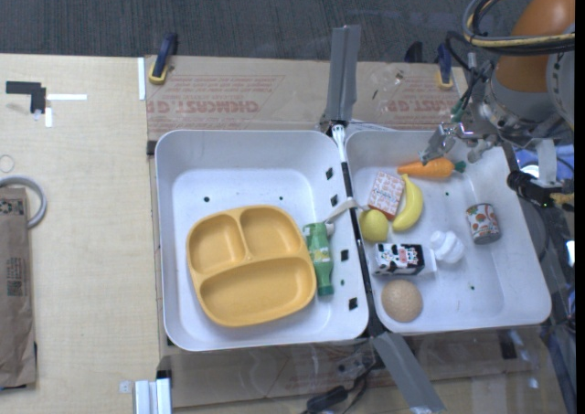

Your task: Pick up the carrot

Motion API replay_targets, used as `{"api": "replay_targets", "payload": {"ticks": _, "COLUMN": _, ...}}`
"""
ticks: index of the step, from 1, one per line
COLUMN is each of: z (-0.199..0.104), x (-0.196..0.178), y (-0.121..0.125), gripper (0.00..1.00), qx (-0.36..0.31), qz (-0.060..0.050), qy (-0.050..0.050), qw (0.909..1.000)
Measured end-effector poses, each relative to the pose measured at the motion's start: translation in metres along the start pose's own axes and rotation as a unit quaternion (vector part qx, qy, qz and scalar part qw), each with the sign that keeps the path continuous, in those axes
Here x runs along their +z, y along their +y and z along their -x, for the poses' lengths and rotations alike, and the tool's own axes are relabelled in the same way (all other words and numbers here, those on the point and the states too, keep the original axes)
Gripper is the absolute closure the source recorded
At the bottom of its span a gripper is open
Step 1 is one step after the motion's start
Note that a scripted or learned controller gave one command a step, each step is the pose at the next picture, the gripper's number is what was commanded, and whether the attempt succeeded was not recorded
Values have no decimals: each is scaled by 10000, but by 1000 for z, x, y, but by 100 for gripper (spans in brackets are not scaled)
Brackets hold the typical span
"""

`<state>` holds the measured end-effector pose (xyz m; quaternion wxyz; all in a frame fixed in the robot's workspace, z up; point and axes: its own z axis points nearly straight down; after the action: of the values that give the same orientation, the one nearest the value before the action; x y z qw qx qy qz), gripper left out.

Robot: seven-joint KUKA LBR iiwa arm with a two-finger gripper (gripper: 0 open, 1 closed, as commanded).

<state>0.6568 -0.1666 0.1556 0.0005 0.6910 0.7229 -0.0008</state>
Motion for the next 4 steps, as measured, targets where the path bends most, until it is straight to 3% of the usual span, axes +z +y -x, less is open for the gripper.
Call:
{"api": "replay_targets", "payload": {"ticks": 1, "z": 11, "x": 53, "y": 6, "gripper": 0, "qx": -586, "qz": 73, "qy": -25, "qw": 9983}}
{"api": "replay_targets", "payload": {"ticks": 2, "z": 37, "x": -5, "y": 1, "gripper": 0, "qx": -757, "qz": 21, "qy": -7, "qw": 9971}}
{"api": "replay_targets", "payload": {"ticks": 3, "z": -11, "x": 60, "y": 4, "gripper": 0, "qx": -1252, "qz": 36, "qy": -17, "qw": 9921}}
{"api": "replay_targets", "payload": {"ticks": 4, "z": -11, "x": 53, "y": 2, "gripper": 100, "qx": -1252, "qz": -14, "qy": -5, "qw": 9921}}
